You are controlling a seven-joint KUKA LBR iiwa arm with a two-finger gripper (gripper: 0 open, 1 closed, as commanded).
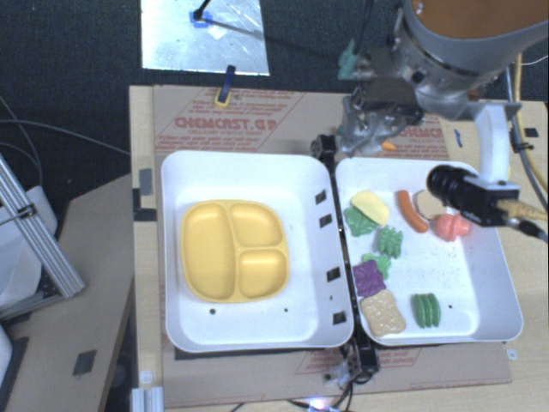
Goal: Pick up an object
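Note:
The right bin (489, 303) holds several toy foods: a yellow piece (371, 204), a green leafy piece (359, 222), an orange sausage (412, 211), a pink piece (451, 226), a purple piece (369, 275), a tan cracker (383, 312) and a green ridged piece (425, 309). My gripper (364, 129) hangs high over the back left corner of that bin, above the bench's cardboard edge. It is well clear of the foods and I see nothing in it. The grey arm with its orange band fills the top right.
The left bin (197, 174) carries a yellow divided tray (233, 249). A black cylindrical device (467, 192) on a white bracket juts over the right bin's back right part. A metal sheet (204, 22) lies beyond the bench.

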